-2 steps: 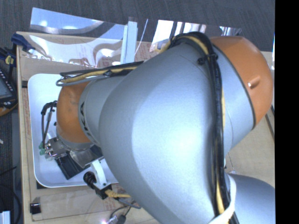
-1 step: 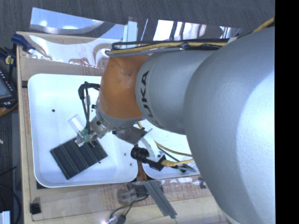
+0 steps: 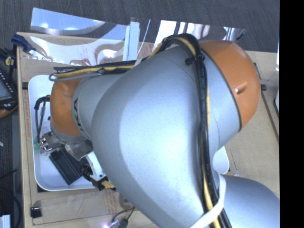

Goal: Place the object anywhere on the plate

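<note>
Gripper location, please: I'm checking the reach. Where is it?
The gripper hangs low over the left bin, near its front edge, at the camera view's lower left.

Smooth matt grey arm (image 3: 156, 127), glossy white plastic bin (image 3: 40, 172), pale wood bench (image 3: 71, 205)

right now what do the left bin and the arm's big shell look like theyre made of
The left bin looks like smooth white plastic with a slight gloss: rounded moulded corners and soft light on its floor. The arm's shell looks like painted metal or hard plastic in satin grey, with broad soft highlights; which one, the view cannot settle. The orange band has the same satin finish.
</note>
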`<state>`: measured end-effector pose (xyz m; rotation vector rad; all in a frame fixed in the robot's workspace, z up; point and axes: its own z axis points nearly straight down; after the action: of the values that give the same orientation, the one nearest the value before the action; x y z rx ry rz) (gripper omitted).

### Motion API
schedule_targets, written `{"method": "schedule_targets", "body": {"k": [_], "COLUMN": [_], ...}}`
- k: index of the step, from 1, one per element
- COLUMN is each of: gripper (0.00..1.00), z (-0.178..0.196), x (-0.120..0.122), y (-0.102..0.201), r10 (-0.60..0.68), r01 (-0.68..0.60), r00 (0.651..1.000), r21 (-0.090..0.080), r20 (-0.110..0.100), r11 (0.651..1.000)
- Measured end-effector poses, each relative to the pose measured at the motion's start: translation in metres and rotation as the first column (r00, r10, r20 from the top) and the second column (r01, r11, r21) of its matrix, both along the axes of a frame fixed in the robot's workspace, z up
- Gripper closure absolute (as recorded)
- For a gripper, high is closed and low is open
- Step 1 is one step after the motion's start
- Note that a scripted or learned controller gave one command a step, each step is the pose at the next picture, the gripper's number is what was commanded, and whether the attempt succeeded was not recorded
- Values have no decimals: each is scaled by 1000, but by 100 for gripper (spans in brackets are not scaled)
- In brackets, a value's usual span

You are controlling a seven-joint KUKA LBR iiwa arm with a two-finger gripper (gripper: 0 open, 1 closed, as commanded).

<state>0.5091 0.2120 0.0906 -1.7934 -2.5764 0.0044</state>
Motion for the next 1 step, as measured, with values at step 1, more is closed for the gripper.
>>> {"method": "schedule_targets", "body": {"k": [1], "gripper": [100], "z": [113], "x": [-1], "y": [-40], "r10": [-467], "r01": [467], "r00": [884], "r21": [-1], "r20": [-1], "r11": [884]}}
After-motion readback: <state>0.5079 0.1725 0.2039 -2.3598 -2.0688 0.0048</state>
